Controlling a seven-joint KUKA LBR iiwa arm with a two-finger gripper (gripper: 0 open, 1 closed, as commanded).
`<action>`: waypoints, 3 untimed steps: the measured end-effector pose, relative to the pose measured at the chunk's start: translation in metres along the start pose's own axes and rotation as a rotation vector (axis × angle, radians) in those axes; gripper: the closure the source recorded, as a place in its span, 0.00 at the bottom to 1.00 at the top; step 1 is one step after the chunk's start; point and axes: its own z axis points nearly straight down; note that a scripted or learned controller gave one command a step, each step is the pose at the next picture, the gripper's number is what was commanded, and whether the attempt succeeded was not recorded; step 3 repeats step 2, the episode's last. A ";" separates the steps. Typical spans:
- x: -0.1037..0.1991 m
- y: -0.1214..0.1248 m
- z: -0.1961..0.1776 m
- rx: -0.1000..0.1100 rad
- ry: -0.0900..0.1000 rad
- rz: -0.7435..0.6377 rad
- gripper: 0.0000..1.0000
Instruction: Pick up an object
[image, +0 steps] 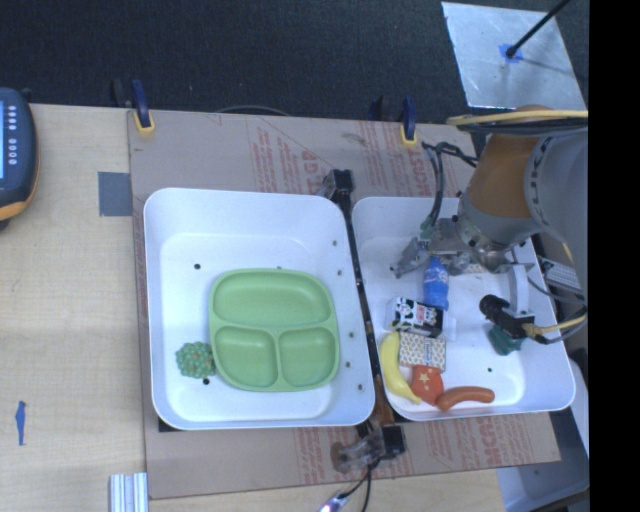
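My gripper (432, 258) hangs over the far part of the right bin (550, 395), under the grey arm with its orange band (505, 180). A small blue bottle (435, 287) lies directly below the gripper, with its top end at or under it. Whether they touch is unclear. In front of the bottle lie a black-and-white carton (417, 316), a patterned cracker packet (423, 351), a yellow banana (392, 368), a red piece (427, 384) and an orange-red sausage (465, 397). A dark green object (502, 331) lies at the bin's right side.
The left bin (170, 250) holds a green divided plate (273, 329) and a small green broccoli piece (195, 360) beside it. Cables run along the arm's right side (545, 300). A clamp (342, 186) sits between the bins at the far rim.
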 end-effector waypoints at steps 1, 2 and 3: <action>-0.001 0.001 -0.015 -0.005 -0.001 -0.001 1.00; 0.080 0.015 -0.108 -0.011 0.005 -0.004 1.00; 0.080 0.015 -0.108 -0.011 0.005 -0.004 1.00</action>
